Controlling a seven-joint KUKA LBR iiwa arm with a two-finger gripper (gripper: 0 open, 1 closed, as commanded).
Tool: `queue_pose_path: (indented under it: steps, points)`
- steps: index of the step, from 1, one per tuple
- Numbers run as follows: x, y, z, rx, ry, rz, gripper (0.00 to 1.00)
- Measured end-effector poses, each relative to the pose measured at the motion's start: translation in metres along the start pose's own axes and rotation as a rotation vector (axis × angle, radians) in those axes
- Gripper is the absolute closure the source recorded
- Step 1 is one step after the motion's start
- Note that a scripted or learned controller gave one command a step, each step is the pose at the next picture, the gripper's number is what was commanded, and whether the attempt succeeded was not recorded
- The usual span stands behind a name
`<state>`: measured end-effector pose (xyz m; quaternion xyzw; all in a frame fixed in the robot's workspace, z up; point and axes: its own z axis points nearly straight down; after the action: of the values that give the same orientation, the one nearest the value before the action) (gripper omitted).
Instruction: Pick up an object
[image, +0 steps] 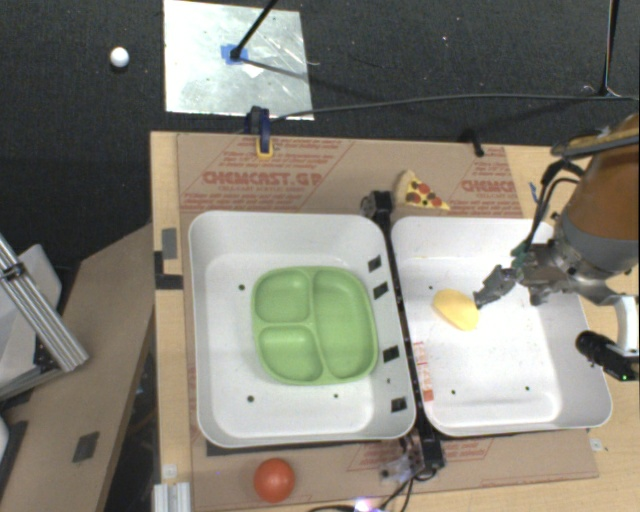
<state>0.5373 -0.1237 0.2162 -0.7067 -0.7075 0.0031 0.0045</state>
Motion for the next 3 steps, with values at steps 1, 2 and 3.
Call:
queue_pose_path:
  steps: [1,2,3]
  points:
    - [0.000,0.003,-0.006,-0.012,-0.002,-0.003,0.00]
    - [-0.004,-0.001,0.037,-0.009,-0.002,0.000,0.00]
    - [-0.003,-0.011,0.093,-0.007,-0.001,0.000,0.00]
